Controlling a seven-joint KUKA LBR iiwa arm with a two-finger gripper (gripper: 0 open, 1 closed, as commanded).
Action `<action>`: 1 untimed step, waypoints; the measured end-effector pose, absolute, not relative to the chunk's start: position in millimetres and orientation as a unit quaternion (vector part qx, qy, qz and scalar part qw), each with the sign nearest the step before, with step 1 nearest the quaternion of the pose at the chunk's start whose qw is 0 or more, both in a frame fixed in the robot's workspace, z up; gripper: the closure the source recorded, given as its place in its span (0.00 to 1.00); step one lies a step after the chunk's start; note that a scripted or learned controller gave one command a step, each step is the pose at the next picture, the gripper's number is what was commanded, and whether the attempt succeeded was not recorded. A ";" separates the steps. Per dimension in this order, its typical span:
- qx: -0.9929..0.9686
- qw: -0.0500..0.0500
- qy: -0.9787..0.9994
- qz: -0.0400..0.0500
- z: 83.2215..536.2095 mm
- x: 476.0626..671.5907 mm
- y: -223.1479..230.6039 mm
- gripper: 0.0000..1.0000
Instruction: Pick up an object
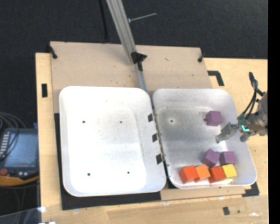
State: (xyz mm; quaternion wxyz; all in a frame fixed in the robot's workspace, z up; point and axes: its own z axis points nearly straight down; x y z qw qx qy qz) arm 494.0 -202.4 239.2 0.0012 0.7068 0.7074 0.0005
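My pincer point(226, 133) hung at the right bin's point(186, 101) right edge, grip state indiscernible, holding no visible block; purple blocks point(213, 118) lay near, orange blocks point(189, 174) along the front wall.

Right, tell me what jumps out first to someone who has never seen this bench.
The cluster of coloured blocks in the near corner of the right bin draws the eye: orange, red and yellow in a row, two purple ones just behind. A lone purple block sits farther back in that bin, with the end effector at the bin's right rim, between it and the cluster. The left bin is plain white.
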 end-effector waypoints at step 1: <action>0.707 -0.002 0.707 -0.002 176.4 490.9 -201.3 0.00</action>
